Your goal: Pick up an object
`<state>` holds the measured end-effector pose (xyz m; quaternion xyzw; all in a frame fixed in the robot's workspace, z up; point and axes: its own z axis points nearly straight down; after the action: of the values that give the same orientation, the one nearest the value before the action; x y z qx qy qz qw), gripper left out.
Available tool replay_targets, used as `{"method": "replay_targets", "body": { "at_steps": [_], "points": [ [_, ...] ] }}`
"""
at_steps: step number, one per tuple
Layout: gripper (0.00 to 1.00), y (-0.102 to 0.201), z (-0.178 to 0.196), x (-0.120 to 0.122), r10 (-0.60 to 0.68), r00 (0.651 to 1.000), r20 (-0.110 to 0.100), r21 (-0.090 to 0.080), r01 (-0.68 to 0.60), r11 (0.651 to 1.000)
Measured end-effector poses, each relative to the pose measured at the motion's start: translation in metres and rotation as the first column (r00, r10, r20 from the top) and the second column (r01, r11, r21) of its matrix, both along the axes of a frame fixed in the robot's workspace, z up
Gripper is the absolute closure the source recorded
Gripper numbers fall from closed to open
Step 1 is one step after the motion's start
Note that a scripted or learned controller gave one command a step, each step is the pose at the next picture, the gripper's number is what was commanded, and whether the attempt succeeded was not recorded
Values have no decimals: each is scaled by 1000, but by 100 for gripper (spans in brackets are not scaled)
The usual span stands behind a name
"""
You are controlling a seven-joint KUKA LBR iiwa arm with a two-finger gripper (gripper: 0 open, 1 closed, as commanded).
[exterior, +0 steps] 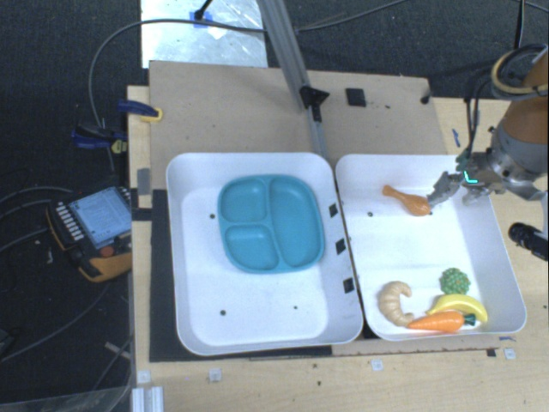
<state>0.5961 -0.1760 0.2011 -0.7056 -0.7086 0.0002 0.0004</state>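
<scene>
An orange-brown toy drumstick (407,200) lies in the upper part of the right bin (429,251). My gripper (455,196) hangs over that bin's upper right and is open. Its left finger (441,188) reaches the drumstick's thick end, and the drumstick is not between the fingers. At the bin's lower right corner lie a tan croissant (395,302), an orange carrot (437,322), a yellow banana (464,307) and a green broccoli (455,280).
The left bin (196,299) holds a blue divided plate (271,223). A grey pole (287,41) slants down to the gap between the bins. Cables and a handheld device (96,226) lie off the bench's left side.
</scene>
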Motion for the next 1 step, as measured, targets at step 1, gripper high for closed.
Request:
{"method": "replay_targets", "body": {
  "at_steps": [1],
  "points": [
    [0, 0, 1, 1, 0, 1000, 3, -1, 0, 1000]
  ]
}}
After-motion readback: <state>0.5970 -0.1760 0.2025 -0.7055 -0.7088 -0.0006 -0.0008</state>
